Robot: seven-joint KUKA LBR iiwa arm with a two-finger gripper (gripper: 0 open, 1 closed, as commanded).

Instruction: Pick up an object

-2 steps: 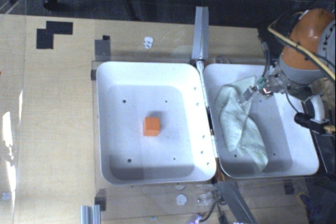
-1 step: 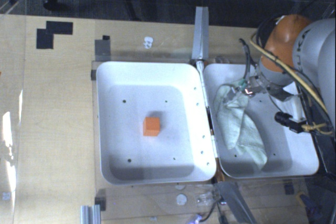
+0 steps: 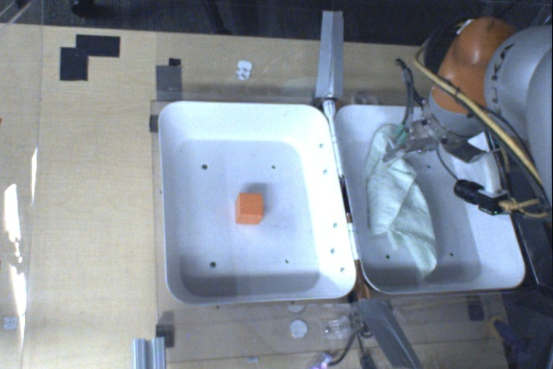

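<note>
Over the right-hand bin [image 3: 510, 268], near its far edge, the pincer [image 3: 399, 144] hangs at the end of the grey arm [image 3: 518, 73], whose orange band [image 3: 471, 47] sits above the wrist. How the pincer stands, spread or pressed together, cannot be told from this slanted view; its tip is small and partly lost against the pale cloth. A crumpled white cloth [image 3: 402, 207] lies right under the pincer and runs from there toward the near edge of the same bin; the tip appears to meet the cloth's upper end, though real contact is not certain. Well to the pincer's left, across the rim that divides the two containers, an orange cube [image 3: 250, 208] rests alone near the middle of the left-hand bin [image 3: 181, 272], well apart from the pincer. Dark cables [image 3: 479, 194] trail from the wrist over the bin's right side.
</note>
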